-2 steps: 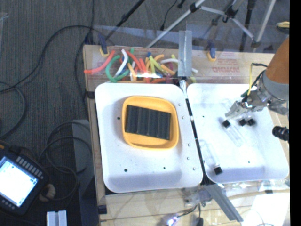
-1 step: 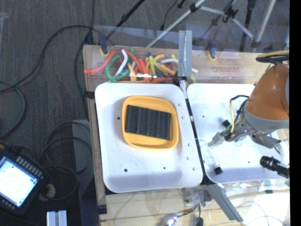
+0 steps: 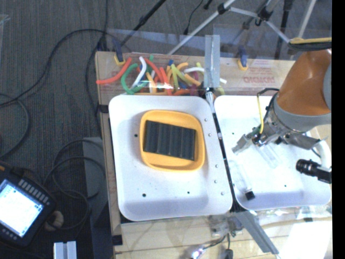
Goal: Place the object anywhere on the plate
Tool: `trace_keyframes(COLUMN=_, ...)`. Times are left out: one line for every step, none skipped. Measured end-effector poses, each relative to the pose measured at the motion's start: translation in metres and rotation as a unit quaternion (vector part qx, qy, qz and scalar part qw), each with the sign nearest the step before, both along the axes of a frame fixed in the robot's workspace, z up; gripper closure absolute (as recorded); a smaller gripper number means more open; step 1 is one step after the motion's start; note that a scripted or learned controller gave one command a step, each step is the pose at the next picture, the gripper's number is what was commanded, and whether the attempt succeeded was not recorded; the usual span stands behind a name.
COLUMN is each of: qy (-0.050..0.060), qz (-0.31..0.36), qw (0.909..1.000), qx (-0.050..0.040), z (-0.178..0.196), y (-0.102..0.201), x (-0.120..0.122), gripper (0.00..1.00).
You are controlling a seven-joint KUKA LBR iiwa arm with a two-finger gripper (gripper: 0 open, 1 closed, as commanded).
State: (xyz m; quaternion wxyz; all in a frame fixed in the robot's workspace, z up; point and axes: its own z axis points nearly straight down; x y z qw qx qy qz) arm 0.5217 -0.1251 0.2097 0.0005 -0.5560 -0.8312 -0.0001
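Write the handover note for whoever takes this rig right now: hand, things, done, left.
Hand: over the right bin, low near its middle; whether it is open or shut cannot be told from this view, and nothing can be seen held.
Plate: yellow with a dark centre, in the left bin, nothing on it.
Object: a small dark piece lies near the right bin's front edge; a clear item seems to lie below the hand, too faint to be sure.
Done: nothing placed yet.
Left: grasp the object, carry it over, set it on the plate.
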Motion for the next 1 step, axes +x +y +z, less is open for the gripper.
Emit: trace_keyframes(qy=0.001, qz=0.018, qw=0.9998, qx=0.0002, z=-0.0265, y=0.0588, x=-0.0326, gripper=1.00)
